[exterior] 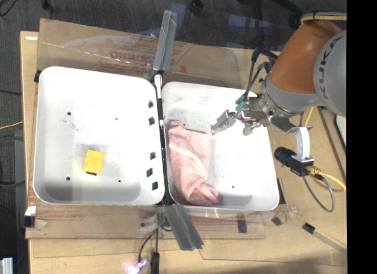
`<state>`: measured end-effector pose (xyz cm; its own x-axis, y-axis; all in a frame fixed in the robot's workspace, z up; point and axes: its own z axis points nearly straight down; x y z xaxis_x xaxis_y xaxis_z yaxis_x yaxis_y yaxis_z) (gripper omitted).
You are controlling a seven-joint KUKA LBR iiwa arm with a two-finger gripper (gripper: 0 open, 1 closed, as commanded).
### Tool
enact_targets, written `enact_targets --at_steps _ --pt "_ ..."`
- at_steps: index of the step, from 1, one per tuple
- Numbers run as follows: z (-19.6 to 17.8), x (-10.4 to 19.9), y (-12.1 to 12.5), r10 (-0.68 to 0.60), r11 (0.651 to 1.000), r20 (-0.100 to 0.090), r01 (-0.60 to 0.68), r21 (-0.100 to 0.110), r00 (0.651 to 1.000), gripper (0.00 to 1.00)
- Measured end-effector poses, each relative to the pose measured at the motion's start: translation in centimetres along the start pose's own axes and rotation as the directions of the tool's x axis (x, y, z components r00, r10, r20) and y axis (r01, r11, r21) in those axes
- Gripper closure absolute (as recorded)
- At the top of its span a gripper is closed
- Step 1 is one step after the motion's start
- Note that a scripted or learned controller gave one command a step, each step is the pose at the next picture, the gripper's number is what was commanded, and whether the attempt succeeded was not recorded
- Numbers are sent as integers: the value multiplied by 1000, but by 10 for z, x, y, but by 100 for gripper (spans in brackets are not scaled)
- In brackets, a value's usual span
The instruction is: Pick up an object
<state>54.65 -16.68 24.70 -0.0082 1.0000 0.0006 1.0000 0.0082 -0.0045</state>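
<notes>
The fingers [235,121] hang over the right bin [259,193], near its back right part. One finger sticks out to the left as a grey tip, and another part sits just to its right. There looks to be a gap between them, so they seem open, and nothing is between them. This is a guess, because they are small and a bit blurry.

The pink cloth [189,162] lies in the same bin, against its left wall. It is down and to the left of the fingers, and it is near them. The cloth is long from the back of the bin to the front, and it is bunched up at the front end. To grab it, the fingers would most likely need to go left, toward the front, and then down.

The yellow block [93,161] sits in the left bin [53,90], well apart from the fingers. The cloth is the nearer thing.

The grey arm with its orange band [303,49] comes in from the right. It is cut off at the edge. The folds of the cloth hide what is under it. Both bins rest on a brown surface [76,249].
</notes>
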Motion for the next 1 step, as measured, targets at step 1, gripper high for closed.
enact_targets --at_steps 1 --pt "150 -4 20 75 997 0 -75 0 997 0"
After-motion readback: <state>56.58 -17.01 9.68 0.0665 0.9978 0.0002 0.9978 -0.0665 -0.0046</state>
